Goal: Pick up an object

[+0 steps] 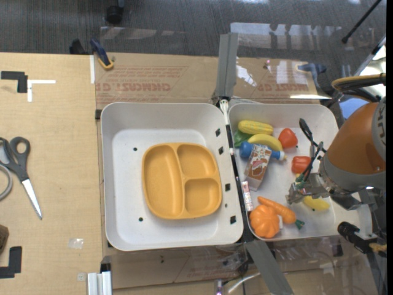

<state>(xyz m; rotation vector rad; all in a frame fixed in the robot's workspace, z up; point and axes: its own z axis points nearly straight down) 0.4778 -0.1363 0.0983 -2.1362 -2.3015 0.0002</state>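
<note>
The gripper (299,192) is low in the right bin (325,112); I cannot tell its grip. A carrot (277,207) lies just beside it.

A pale wooden bench (49,165) fills the left side, carrying grey-handled scissors (21,171) near its left edge, while a brown cardboard sheet (159,82) lies along its far edge and dark grey carpeted floor (184,11), streaked with window light, stretches beyond.
</note>
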